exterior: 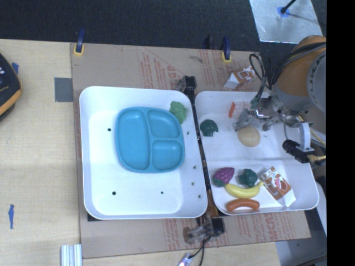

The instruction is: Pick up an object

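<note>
Starting at the front of the right bin [310, 201]: a hot dog [242, 205], a banana [243, 190], a purple berry thing [223, 175], a dark green lump [248, 177] and a red-and-white packet [277, 184] are all bunched together, touching or nearly so, which looks like a messy spot for a grab. Further back, a tan round ball [249, 137] sits by itself, and the gripper [254, 117] hangs right over its far edge, so my guess is that's the target (nothing is pinched between the fingers). Whether the fingers are spread or pressed together I honestly can't tell, it's a grey blur from up here. A small green piece [208, 127] lies to the ball's left, well apart, and an orange stick [232, 110] lies near the gripper by the back wall, so it could get bumped. The left bin [89, 148] holds a blue divided plate [150, 139] with a leafy green bit [178, 111] at its far corner
</note>
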Controlling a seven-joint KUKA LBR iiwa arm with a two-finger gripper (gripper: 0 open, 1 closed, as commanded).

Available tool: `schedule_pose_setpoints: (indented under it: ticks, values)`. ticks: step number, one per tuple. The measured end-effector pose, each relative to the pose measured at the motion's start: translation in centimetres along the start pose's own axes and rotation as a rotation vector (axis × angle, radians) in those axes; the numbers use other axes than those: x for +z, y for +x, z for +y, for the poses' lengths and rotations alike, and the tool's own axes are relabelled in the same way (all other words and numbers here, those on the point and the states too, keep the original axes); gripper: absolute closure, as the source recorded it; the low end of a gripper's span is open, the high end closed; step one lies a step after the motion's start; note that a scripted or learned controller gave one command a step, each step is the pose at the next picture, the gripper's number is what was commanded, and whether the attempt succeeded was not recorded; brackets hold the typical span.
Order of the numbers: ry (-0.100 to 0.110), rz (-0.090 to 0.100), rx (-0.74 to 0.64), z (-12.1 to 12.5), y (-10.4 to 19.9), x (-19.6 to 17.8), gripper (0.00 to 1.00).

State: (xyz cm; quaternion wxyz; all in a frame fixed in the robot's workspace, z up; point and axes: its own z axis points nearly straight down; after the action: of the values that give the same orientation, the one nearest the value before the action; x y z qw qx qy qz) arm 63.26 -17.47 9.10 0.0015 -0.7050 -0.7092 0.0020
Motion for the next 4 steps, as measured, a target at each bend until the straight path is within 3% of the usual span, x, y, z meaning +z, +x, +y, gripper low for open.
schedule_pose_setpoints:
  ticks: [1,2,3,4]
  values:
    - [-0.001,-0.001,-0.002,0.1,-0.1,-1.2,1.0]
    - [-0.005,0.002,0.001,2.4,5.5,-11.8,1.0]
    - [0.0,0.001,-0.001,2.2,12.1,-10.1,1.0]
    - [-0.001,0.001,0.0,2.2,12.1,-10.1,0.0]
